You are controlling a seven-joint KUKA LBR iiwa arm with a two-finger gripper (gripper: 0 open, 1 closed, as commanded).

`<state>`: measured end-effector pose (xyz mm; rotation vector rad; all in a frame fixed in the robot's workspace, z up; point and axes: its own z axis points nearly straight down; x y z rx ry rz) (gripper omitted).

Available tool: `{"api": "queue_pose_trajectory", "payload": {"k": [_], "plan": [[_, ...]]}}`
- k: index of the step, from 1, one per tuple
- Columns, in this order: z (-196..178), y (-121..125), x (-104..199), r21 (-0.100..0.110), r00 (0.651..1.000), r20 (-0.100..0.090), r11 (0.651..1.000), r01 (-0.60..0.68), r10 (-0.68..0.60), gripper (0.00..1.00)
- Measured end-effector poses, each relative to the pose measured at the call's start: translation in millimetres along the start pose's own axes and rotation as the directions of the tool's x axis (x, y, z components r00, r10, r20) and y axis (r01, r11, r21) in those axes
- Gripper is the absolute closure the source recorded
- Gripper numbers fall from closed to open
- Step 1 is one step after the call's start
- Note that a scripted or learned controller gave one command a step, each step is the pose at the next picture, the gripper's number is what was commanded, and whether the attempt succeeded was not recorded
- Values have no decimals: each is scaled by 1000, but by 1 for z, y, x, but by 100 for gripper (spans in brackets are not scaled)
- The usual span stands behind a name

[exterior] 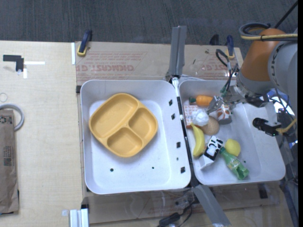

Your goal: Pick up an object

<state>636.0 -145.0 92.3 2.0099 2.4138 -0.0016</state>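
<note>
Nearest the lens, a green bottle [235, 166], lemon [232, 147] and banana [198, 140] crowd the right bin [265, 171], so the gripper [221, 106], its fingers' spread impossible to tell, should drop straight onto one piece by the carrot [204, 100] without nudging its neighbours.

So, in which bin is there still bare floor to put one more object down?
The left white bin has bare floor in front of and right of the yellow divided plastic plate. The right white bin is crowded along its left side, around the yellow banana; its right part is bare.
</note>
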Motion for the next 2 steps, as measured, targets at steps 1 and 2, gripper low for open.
{"api": "queue_pose_trajectory", "payload": {"k": [1,2], "plan": [[-9,0,-1,-1,1000,1,1000,-1,1,100],[-107,41,92,-1,990,0,990,-143,143,100]]}}
